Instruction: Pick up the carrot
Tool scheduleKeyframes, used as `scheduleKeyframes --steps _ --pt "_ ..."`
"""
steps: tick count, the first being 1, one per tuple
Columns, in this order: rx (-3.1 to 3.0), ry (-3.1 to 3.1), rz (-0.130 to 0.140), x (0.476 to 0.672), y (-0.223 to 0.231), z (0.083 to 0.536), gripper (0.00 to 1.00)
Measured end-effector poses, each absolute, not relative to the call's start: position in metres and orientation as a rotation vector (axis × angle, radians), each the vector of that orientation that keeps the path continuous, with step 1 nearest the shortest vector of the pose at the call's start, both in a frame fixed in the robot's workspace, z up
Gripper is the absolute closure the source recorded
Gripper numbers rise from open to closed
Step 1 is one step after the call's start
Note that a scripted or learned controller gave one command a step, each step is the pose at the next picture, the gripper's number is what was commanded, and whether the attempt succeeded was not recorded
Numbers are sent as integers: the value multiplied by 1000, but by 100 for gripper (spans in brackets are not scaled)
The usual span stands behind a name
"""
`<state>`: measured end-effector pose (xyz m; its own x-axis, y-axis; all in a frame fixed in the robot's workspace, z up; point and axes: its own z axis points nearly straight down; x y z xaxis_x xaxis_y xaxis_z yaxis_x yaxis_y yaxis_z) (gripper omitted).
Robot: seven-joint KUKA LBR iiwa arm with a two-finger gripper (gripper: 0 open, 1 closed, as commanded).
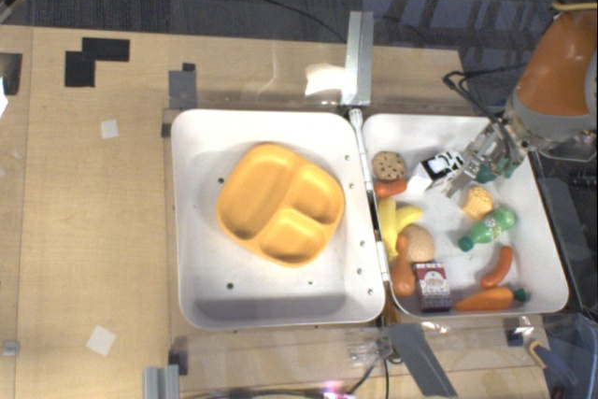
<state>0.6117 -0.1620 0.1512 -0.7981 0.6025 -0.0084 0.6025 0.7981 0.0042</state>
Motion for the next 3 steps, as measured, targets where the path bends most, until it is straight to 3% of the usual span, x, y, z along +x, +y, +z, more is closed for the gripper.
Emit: scheduleKeyframes --steps 1,2,3 --pt "1113 2925 1 586 -183 89 0" --pt "1099 2921 4 589 -182 102 100" --pt "1508 2742 9 537 -120 215 100"
